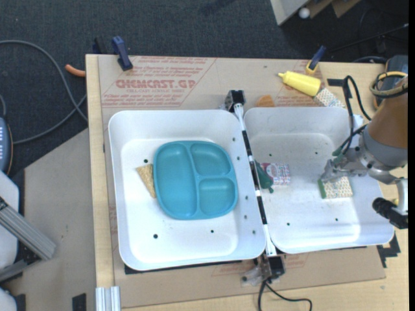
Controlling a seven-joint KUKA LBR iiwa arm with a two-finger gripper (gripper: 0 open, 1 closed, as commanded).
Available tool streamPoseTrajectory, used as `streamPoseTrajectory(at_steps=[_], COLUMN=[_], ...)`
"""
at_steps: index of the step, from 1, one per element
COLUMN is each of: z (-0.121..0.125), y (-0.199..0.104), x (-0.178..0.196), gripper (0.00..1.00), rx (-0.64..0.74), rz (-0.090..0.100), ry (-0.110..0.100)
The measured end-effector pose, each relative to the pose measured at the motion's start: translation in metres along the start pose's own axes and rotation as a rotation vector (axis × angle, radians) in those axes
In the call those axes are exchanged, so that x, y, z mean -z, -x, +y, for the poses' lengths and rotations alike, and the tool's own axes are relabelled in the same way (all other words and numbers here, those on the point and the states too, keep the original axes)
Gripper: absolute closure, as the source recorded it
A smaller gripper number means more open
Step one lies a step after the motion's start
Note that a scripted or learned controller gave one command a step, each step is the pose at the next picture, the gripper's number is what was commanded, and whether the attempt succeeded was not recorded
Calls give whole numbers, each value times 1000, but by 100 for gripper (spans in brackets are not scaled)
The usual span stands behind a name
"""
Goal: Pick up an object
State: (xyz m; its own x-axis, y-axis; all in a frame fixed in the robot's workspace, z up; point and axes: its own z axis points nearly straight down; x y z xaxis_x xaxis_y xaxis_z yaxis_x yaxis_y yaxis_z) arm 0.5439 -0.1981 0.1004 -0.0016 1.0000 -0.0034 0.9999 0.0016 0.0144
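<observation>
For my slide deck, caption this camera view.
KUKA gripper lowered over sponge in right bin; teal plate left.

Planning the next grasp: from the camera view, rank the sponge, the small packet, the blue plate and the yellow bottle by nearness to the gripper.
1. Sponge, under the gripper, right bin.
2. Small packet, right bin's left side.
3. Yellow bottle, on the bench beyond the bins.
4. Blue plate, left bin.

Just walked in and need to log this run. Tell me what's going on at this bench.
A grey arm with an orange band reaches in from the right, and its gripper is down in the right bin, right at a small sponge-like pad with a green edge. Whether it has a grip on the pad cannot be told. A small packet lies near the divider in that bin. The left bin holds a teal divided plate with a tan cracker-like piece tucked under its left edge.
</observation>
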Motion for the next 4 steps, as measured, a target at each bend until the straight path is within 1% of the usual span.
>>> streamPoseTrajectory(at_steps=[1, 2, 3, 4], z=[-30, -30, -29, -29], y=[26, 26, 26, 26], x=[17, 17, 27, 27], gripper=[100, 0, 100, 0], rx=[-3, -2, -3, -3], rz=[3, 4, 2, 3], ry=[-15, -15, -13, -13])
